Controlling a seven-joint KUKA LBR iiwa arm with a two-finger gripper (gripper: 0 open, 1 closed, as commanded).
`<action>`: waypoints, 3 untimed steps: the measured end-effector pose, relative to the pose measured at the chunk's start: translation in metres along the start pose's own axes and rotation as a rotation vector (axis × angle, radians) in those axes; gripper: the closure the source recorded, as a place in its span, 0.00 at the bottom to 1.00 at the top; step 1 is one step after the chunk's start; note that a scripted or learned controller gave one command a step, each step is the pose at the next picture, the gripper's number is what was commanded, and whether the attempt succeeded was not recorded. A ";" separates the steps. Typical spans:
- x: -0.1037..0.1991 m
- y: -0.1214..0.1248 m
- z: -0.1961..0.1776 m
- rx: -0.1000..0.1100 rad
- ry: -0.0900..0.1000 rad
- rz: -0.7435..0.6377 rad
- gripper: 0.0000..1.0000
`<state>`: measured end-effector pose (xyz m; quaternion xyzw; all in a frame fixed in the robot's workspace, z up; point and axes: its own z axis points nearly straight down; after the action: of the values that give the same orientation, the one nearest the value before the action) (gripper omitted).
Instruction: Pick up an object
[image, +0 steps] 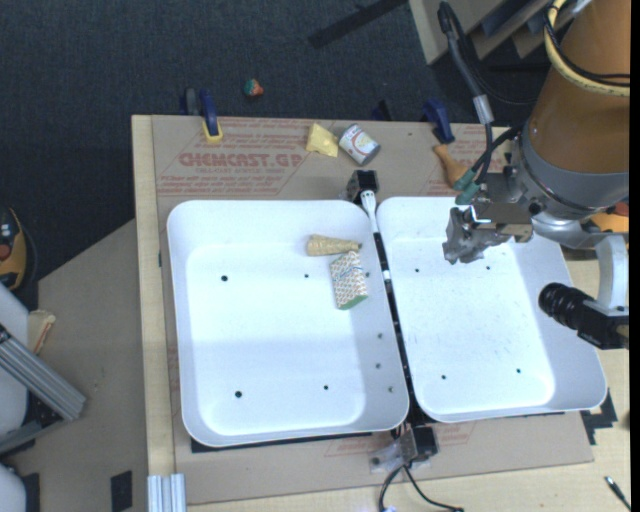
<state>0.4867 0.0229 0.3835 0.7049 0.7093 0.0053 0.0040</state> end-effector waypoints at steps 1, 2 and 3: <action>0.028 -0.005 -0.135 -0.006 0.002 0.001 1.00; -0.106 -0.007 -0.154 0.005 -0.007 0.021 1.00; -0.081 0.030 -0.001 0.029 -0.001 0.005 1.00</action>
<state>0.5168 -0.0582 0.3852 0.7068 0.7074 -0.0051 -0.0059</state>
